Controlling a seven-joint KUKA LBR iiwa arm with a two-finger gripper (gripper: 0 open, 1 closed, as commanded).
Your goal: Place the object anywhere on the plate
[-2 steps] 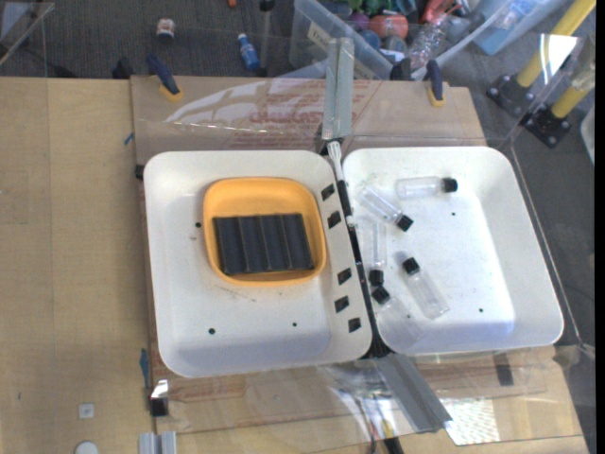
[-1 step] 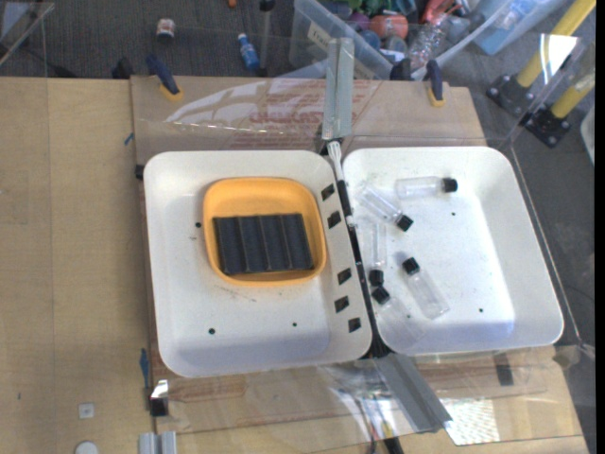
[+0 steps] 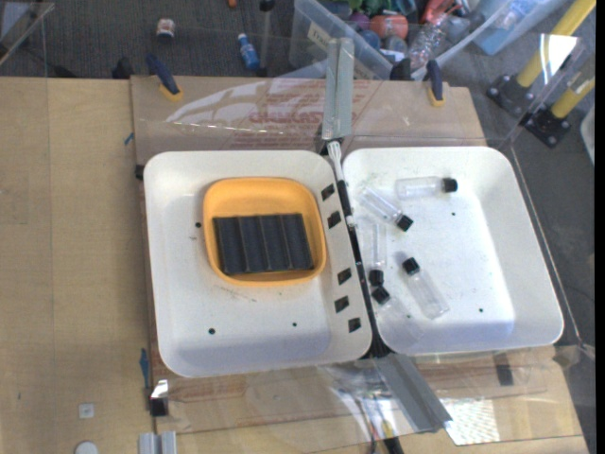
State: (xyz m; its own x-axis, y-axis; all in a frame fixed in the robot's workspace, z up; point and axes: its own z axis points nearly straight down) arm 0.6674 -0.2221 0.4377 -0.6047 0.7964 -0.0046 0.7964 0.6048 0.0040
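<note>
An orange-yellow plate (image 3: 222, 199) lies in the left white bin (image 3: 180, 324), slightly back of its middle. A dark grey ribbed rectangular object (image 3: 263, 243) rests flat on the plate, covering most of its floor. In the right white bin (image 3: 496, 282) lie several clear tubes with black caps: one at the back (image 3: 421, 187), one near the divider (image 3: 384, 206), one toward the front (image 3: 427, 294).
Black clips (image 3: 338, 277) line the seam between the two bins. A metal post (image 3: 337, 83) rises behind the seam. A clear box of colourful toys (image 3: 416, 8) sits beyond the bench at the back. Bare wooden bench (image 3: 66, 253) lies to the left.
</note>
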